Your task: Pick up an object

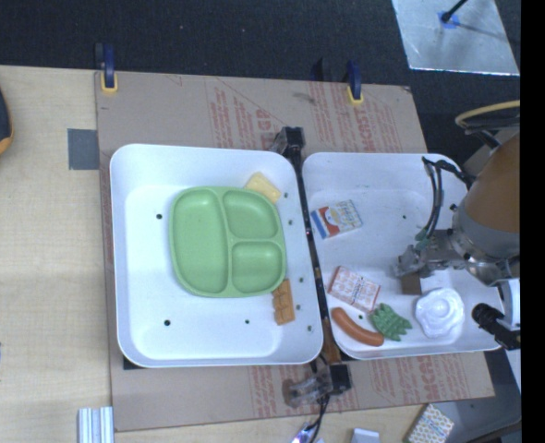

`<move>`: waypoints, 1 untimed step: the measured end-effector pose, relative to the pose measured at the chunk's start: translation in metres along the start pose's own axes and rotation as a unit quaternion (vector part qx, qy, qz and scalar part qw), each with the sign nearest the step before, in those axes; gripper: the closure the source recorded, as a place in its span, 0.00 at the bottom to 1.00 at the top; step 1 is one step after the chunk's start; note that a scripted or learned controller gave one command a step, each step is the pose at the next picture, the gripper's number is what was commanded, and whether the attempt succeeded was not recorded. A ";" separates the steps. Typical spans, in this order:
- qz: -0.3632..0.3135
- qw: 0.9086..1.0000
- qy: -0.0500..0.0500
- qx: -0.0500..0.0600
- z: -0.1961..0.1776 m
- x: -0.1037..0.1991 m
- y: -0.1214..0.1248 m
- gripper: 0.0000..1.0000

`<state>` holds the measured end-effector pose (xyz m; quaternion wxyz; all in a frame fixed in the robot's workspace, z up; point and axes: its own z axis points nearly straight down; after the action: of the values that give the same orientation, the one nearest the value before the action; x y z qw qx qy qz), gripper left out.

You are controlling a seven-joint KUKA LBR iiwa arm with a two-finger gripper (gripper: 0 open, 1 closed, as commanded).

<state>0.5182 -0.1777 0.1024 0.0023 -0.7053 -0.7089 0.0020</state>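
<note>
The jaws (418,264) hung low over the right bin (383,169), at its right side, with the arm (494,201) behind them cut off by the edge of view. They were a dark, blurred cluster, and I could not tell how they stood.

Just below them sat a white cup-like object (438,312), and a small brown piece (409,285) lay right beneath them, hard to make out. Further left of the jaws lay a patterned packet (354,288), a green toy (389,321) and a sausage (357,328). Up and left of them lay a small carton (335,219).

Well left, in the other bin (139,340), a green divided plate (226,241) half hid a yellow piece (264,187); a brown wafer (283,302) lay beside the plate. The desk (32,275) ran beyond.
</note>
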 end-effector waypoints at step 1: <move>-0.003 1.000 0.000 -0.008 -0.115 0.063 0.040 1.00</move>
<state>0.5584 -0.1148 0.2169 -0.0037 -0.7028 -0.7114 -0.0040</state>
